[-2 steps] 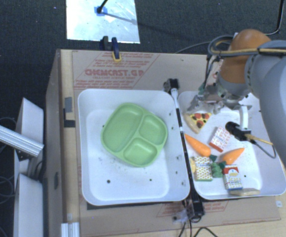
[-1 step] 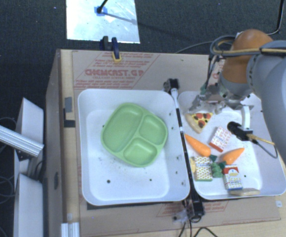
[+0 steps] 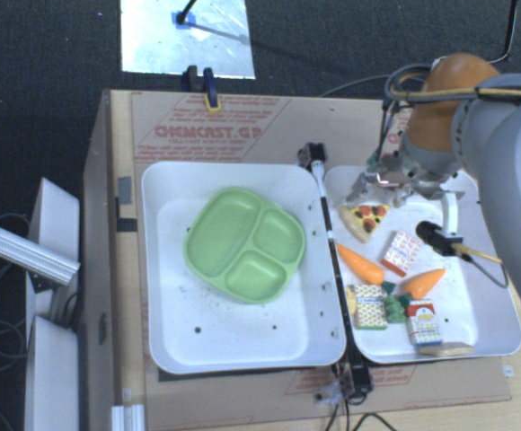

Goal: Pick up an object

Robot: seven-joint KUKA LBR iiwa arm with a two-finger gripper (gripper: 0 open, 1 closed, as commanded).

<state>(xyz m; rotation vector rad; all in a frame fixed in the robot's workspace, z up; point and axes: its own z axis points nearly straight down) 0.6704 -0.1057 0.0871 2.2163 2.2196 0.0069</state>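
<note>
We saw open floor near the right bin's (image 3: pixel 503 330) back edge. The pizza slice (image 3: pixel 366 220) lay just below the gripper (image 3: pixel 382 185); its grip we could not tell.

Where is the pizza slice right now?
The pizza slice lies in the right bin, near its upper left corner, just below the claw and above a carrot.
</note>
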